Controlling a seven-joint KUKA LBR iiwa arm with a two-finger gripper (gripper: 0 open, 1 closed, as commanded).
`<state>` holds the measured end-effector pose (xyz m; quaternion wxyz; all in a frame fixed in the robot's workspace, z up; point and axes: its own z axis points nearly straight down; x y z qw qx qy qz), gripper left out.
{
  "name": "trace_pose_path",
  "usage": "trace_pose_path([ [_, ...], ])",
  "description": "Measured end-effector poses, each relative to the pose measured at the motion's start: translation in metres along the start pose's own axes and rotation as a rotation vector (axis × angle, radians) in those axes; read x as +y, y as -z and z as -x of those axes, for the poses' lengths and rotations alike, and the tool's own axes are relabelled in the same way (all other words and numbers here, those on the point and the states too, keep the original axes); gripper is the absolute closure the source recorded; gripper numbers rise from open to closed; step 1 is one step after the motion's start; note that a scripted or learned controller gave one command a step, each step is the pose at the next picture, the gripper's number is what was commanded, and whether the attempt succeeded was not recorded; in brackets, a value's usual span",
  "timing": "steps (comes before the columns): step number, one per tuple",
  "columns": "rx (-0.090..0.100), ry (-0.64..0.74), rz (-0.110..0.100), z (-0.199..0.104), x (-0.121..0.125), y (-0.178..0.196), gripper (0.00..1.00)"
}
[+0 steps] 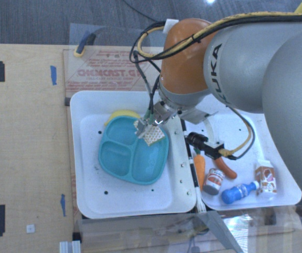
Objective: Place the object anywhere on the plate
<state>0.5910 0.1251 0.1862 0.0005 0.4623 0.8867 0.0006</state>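
1 end effector (149, 124) grips a waffle piece (153, 135) just above the blue plate (132, 152); left bin (87, 194).

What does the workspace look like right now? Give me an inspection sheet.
Surface: wooden bench with two white bins; left bin, right bin.
Job's things: teal plate in the left bin; waffle at the gripper, over the plate's upper right part; whether it rests on the plate cannot be told.
Clutter: right bin holds a carrot, can, blue bottle, sausage and carton; a yellow item peeks from behind the plate.
Gripper: gripper over the plate's upper right edge, by the waffle.
Cables: black and yellow cables loop along the arm.
Surroundings: cardboard sheet, blue tape marks, grey floor.
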Motion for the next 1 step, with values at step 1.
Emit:
trace_pose_path([
  [1, 0.0, -0.002, 0.0, 0.0011, -0.0003, 0.0003, 0.0],
])
